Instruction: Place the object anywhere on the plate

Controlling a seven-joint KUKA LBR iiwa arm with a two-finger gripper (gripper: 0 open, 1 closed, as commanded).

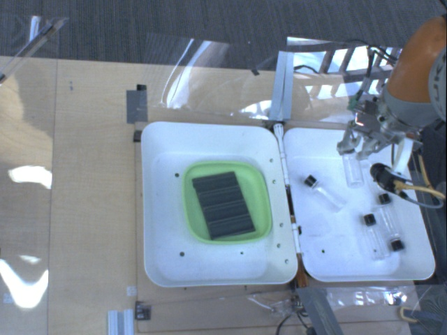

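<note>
Right bin [419, 271] | clear vials [323, 191], black caps | hand [356, 147] apparently over one

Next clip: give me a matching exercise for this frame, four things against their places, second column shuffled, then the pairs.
Things:
1. plate
2. dark block
3. vials
4. gripper

Places:
A. lying on the plate
B. above the right bin's far edge
C. in the left bin
D. scattered in the right bin

Pairs: 1-C, 2-A, 3-D, 4-B
</note>
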